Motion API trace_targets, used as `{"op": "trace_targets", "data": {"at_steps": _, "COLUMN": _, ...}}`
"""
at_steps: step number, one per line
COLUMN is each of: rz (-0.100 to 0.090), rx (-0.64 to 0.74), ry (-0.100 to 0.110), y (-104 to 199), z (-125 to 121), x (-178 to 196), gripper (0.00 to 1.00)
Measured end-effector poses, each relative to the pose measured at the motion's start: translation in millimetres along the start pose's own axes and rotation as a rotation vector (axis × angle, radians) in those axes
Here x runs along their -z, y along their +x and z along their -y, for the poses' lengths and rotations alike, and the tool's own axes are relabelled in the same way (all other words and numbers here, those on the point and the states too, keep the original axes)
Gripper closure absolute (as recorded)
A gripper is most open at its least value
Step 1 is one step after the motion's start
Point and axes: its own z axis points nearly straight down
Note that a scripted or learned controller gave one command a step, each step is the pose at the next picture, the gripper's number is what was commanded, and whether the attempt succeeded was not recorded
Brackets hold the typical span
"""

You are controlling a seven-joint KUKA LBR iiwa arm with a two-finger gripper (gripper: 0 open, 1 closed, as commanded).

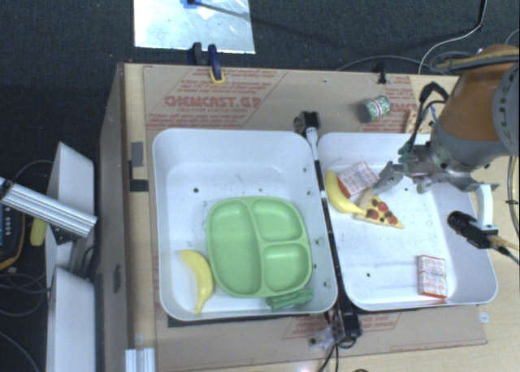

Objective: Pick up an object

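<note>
Two shallow white plastic bins sit side by side on a tan board (244, 94) over dark carpet. The left bin (175, 192) holds a green divided plate (260, 248) with a yellow banana (197, 277) at its eight o'clock. The right bin (471, 281) holds another banana (340, 194), a pizza slice toy (382, 214) and a small red-white packet (356, 178). The grey gripper (388, 177) hovers at the slice's twelve o'clock; whether its fingers are apart or together I cannot tell.

The brown cardboard-covered bench (244, 94) carries two shallow white plastic bins side by side (175, 159) (467, 281), with a small green-labelled can (376, 108) lying behind the right bin.
</note>
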Motion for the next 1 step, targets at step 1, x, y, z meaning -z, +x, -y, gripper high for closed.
{"op": "trace_targets", "data": {"at_steps": 1, "rz": -0.001, "rx": 0.000, "ry": 0.002, "y": 14.7, "z": -5.0, "x": -81.8, "gripper": 0.00}}
